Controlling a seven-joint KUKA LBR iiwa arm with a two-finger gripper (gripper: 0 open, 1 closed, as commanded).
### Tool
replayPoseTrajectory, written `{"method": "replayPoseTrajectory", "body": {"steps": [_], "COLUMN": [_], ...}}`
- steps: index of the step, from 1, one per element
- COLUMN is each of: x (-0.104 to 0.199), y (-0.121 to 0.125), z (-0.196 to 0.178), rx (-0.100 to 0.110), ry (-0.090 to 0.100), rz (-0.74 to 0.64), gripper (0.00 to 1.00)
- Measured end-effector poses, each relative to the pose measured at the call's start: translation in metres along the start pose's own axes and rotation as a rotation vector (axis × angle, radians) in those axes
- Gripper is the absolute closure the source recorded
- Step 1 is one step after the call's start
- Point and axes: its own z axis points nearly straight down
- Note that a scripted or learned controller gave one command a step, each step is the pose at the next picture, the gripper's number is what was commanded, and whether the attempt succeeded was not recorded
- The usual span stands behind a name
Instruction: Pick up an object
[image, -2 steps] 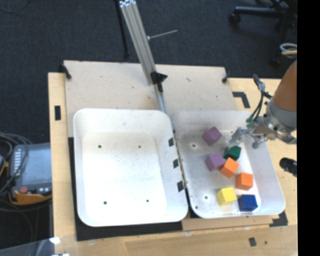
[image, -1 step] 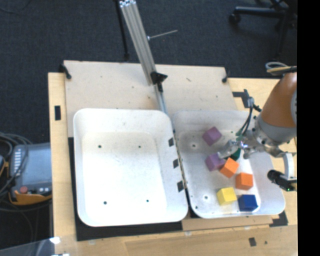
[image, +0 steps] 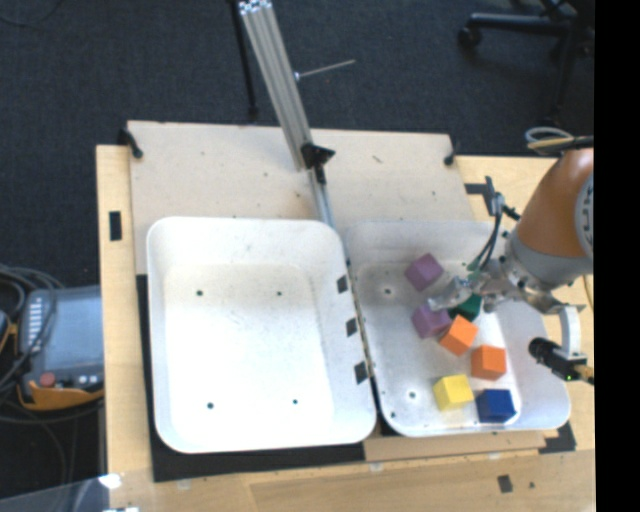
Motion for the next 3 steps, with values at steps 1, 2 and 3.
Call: {"method": "replayPoseTrajectory", "body": {"steps": [1,2,3], "x": [0.0,0.004,0.003], "y": [0.001,0.005,0.007], "z": [-0.009,-0.056,-0.088], "rx": [-0.004,0.019,0.02], "ry": [0.002,0.006,0.006], "rz": [0.004,-0.001,-0.003], "gripper": [1.0,1.0,1.0]}}
